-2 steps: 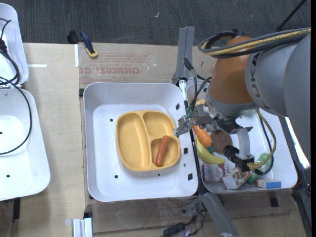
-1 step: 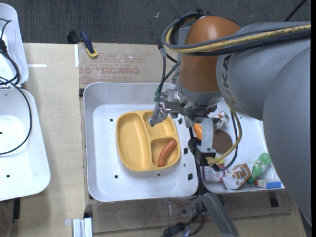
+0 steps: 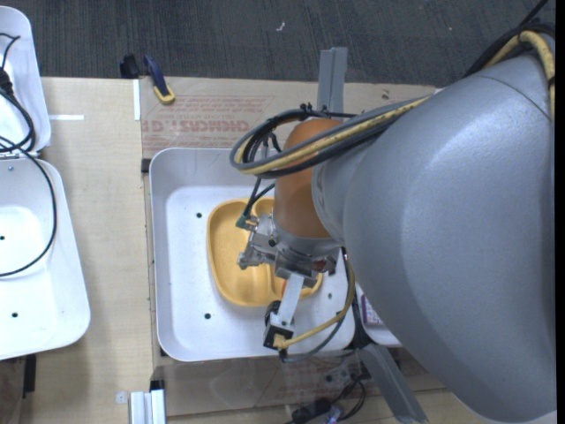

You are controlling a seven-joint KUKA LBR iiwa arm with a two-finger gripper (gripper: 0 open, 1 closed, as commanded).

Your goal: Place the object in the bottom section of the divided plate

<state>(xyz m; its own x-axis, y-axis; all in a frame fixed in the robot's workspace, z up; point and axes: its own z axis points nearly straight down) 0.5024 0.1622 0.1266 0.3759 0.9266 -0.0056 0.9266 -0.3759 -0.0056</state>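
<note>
Grey arm (image 3: 441, 228) fills the right side, reaching over a white bin (image 3: 177, 263) on the bench. Inside lies the yellow divided plate (image 3: 228, 246). The tool (image 3: 265, 254) hangs over it; its grip cannot be judged, and the object is hidden, so placement looks unfinished.

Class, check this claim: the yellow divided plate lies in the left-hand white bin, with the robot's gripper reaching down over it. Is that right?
Not quite. The yellow divided plate lies in the right-hand shallow white bin, not the left-hand one; the camera view shows this. The rest stands: the gripper reaches down over the plate.
</note>
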